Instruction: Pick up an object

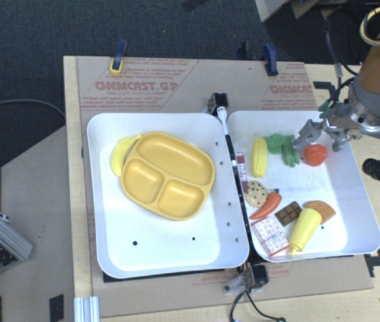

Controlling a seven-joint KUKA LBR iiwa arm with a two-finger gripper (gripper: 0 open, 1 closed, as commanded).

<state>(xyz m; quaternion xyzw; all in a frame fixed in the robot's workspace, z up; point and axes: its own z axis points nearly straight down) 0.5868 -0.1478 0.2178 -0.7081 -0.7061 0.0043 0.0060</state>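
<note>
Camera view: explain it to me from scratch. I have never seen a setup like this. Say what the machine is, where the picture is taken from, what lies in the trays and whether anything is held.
The picture comes from one fixed camera above a bench, looking down at a slant. The machine at the right is a robot arm, grey with an orange band, ending in a two-finger pincer.

Two shallow white bins sit side by side. The left bin holds a yellow divided plate. The right bin holds toy food: a corn cob, a green leafy piece, a red tomato, a cookie, a carrot, a chocolate piece, a yellow bottle and a red-and-white packet.

The pincer hangs over the right bin, near the green piece and the tomato. I see nothing between its fingers, so it holds nothing yet.
</note>
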